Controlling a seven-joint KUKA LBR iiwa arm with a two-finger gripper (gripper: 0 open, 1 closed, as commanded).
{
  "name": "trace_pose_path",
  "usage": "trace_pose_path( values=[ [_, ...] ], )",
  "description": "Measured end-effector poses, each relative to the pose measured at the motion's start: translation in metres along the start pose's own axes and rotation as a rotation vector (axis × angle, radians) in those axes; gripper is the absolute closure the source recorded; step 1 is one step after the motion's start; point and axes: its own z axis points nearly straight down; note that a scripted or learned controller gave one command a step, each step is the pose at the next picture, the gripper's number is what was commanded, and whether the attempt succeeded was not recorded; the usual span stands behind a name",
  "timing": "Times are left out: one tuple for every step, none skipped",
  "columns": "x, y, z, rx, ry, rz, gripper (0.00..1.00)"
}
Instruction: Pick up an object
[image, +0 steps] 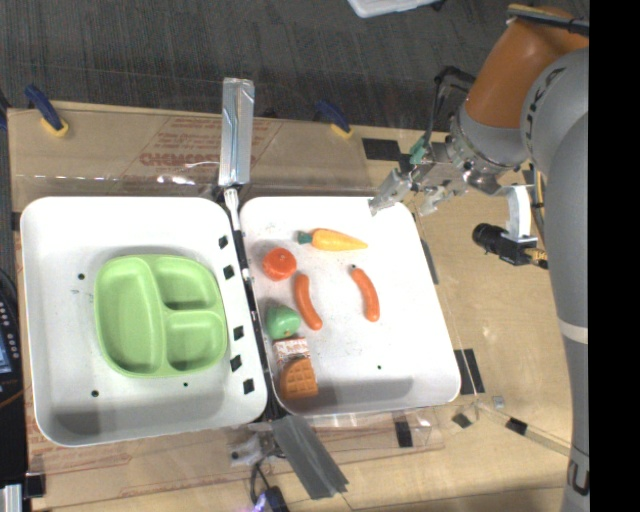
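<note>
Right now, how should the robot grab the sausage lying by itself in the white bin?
Grip the lone sausage across its narrow middle, coming straight down from above. It lies flat with bare bin floor on both long sides, so the end effector has room to straddle it.

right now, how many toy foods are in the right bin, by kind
sausages: 2
carrot: 1
tomato: 1
green veg: 1
waffle: 1
small packet: 1
total: 7
</note>
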Motion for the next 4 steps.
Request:
trace_pose_path(
  values=[
    [0.008,-0.042,0.087,0.003,0.001,-0.025,0.0],
    [-0.007,-0.053,0.165,-0.003,0.0,-0.105,0.0],
    [-0.007,-0.053,0.155,-0.002,-0.001,-0.109,1.0],
    [0.016,-0.028,0.009,-0.007,-0.001,0.028,1.0]
  ],
)
